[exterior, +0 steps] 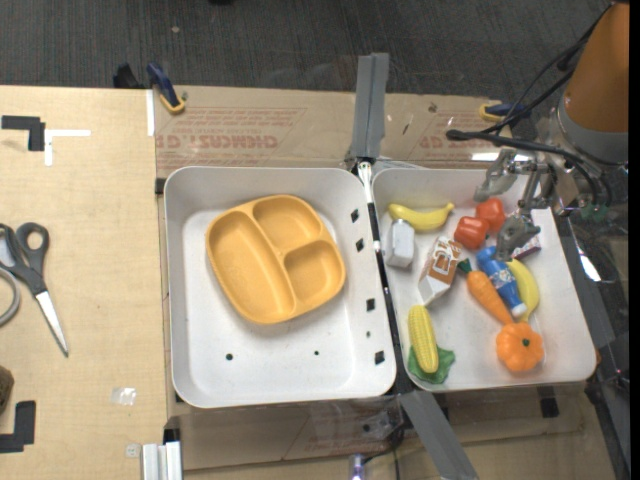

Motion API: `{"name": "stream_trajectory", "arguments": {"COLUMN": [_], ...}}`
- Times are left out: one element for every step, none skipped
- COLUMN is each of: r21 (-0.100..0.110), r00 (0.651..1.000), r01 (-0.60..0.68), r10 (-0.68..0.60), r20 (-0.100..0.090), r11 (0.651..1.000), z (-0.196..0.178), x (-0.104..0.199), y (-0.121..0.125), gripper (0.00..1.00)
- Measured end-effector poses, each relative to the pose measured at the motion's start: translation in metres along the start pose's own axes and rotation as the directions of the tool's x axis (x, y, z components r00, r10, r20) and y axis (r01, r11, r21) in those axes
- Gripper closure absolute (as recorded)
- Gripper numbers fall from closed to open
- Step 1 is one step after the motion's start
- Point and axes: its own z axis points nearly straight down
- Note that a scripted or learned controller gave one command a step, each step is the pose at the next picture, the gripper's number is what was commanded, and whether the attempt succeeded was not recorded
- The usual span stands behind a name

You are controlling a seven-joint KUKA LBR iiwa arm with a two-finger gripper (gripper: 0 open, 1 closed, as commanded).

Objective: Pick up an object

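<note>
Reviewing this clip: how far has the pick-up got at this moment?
Nothing looks lifted: the toys, such as the banana, carrot and corn, all lie in the right bin. In hand: the claw is low over the red tomato and blue bottle. Left: getting something gripped and raising it. The yellow plate sits in the left bin.

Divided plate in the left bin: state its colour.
Yellow-orange divided plastic plate, clearest in the camera view.

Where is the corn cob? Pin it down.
The corn cob lies in the right bin, at its front-left corner beside the wall shared with the left bin, with the carrot and the small pumpkin to its right.
</note>
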Motion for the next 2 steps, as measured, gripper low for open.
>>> {"name": "stream_trajectory", "arguments": {"r21": [0.000, 0.000], "r00": [0.996, 0.999], "r01": [-0.084, -0.036], "r10": [0.084, 0.036], "r20": [0.000, 0.001], "r11": [0.996, 0.999], "z": [0.135, 0.188], "x": [0.009, 0.047], "y": [-0.020, -0.081], "gripper": [0.00, 0.00]}}
